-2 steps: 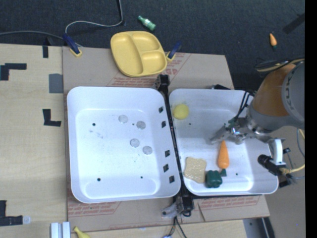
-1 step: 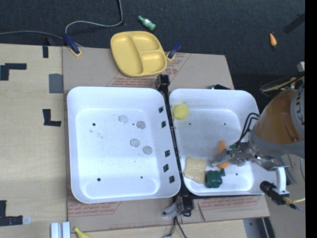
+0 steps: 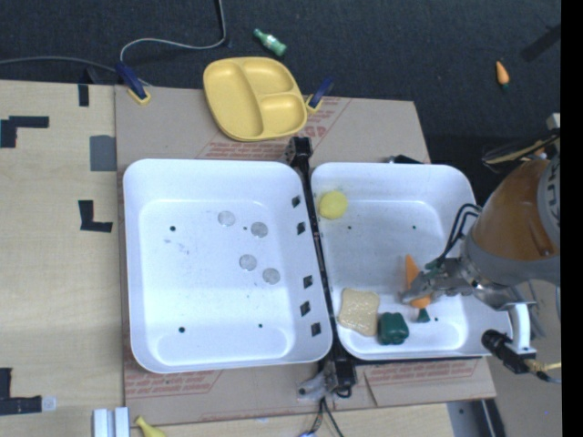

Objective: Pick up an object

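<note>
**In the right bin, arm closes on orange piece**

In the lower right of the frame, the gripper (image 3: 426, 289) sits low inside the right bin (image 3: 392, 178), right at a small orange piece (image 3: 411, 269); a second orange bit (image 3: 421, 314) lies just below it. How the gripper is set, and whether it has anything in hold, cannot be told. A tan sponge (image 3: 359, 311) and a green block (image 3: 393, 328) lie touching near the bin's lower edge, a yellow ball (image 3: 332, 204) at its upper left. A clean pick probably calls for centring over one orange piece, settling fully down, then lifting straight up clear of the block. The wrist hides the tool's tip, and the orange pieces are too small to identify.
</note>
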You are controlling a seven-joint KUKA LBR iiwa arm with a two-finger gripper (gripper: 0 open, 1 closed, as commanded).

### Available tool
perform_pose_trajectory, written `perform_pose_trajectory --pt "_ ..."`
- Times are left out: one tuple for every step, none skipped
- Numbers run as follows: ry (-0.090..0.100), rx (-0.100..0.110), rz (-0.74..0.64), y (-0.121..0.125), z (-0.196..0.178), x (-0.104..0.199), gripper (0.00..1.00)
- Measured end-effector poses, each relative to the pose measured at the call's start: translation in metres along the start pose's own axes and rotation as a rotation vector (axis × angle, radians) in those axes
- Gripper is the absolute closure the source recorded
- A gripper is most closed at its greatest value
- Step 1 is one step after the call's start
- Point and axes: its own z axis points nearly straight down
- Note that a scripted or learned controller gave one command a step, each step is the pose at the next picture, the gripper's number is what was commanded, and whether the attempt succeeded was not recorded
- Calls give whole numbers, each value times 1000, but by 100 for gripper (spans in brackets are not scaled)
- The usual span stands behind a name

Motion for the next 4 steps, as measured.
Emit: perform_pose_trajectory --pt "3 3 -5 31 -89 90 100" --pt "4 4 -6 46 -133 190 100" --pt "3 6 -4 -2 -116 273 100" --pt "1 4 -1 30 -181 216 100"
